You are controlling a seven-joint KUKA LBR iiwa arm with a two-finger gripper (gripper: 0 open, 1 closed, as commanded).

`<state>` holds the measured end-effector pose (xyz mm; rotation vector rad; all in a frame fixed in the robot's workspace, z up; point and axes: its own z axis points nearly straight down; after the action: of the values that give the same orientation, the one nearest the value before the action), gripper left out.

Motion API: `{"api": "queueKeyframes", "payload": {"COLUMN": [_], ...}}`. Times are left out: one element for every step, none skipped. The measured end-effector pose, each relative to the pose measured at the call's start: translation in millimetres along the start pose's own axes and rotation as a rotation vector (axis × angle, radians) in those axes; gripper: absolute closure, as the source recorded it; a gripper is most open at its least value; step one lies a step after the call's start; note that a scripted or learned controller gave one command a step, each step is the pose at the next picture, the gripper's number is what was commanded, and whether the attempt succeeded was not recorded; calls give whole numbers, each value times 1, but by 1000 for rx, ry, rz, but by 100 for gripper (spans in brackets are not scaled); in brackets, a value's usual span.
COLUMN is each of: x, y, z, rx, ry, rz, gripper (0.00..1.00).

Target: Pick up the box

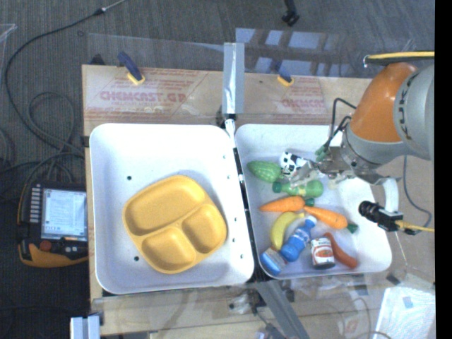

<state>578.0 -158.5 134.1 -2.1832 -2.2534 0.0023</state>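
Tool (326, 162) over right bin (248, 138), carpeted floor (42, 41)

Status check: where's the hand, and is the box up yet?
Hand low over right bin, far side, by toy cow. No box identified among the toys. Carrots, banana, bottle crowd the bin.

Yellow tray (174, 223), orange carrots (282, 205), black-and-white cow (289, 162) (spotted), white bins (113, 147)
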Motion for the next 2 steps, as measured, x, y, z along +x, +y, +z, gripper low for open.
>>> {"api": "queueKeyframes", "payload": {"x": [35, 35], "y": [52, 53], "z": [44, 34], "rx": [-12, -16], "ry": [-6, -8], "rz": [80, 79], "gripper": [0, 100]}}
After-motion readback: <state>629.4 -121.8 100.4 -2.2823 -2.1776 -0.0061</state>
